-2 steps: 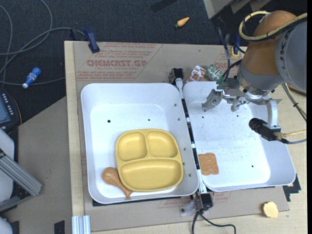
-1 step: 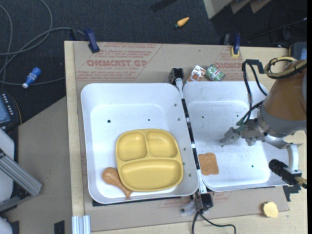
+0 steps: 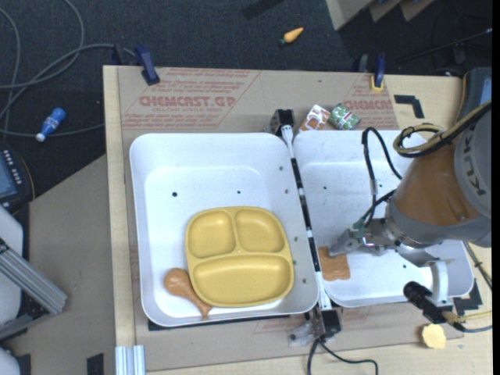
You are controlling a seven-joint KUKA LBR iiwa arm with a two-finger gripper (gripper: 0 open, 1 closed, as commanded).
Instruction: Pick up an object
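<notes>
Toast slice point(image 3: 336, 268) flat in right bin point(image 3: 344, 170), lower-left corner, against the divider | gripper point(image 3: 337, 248) low over its top edge, maybe touching; finger spread: cannot tell | arm point(image 3: 437, 198) enters from frame right, wrist angled down-left | yellow tray point(image 3: 238, 256) in left bin point(image 3: 156, 178)

We see two white bins: left bin point(image 3: 148, 209) and right bin point(image 3: 336, 162), each with small dark dots on the floor. In the left one, a mustard-yellow divided plate point(image 3: 238, 256) and a tan-orange drumstick-shaped toy point(image 3: 183, 286). In the right one, an orange-brown flat piece point(image 3: 336, 267). We mark the arm point(image 3: 437, 194) as grey with an orange-brown band. The board point(image 3: 195, 92) is pale tan with red print. Blue clamps point(image 3: 145, 63) at its back edge. Green-and-white and red-and-white small packets point(image 3: 332, 117). Floor dark blue-grey, with a blue-white bottle point(image 3: 51, 123).
</notes>
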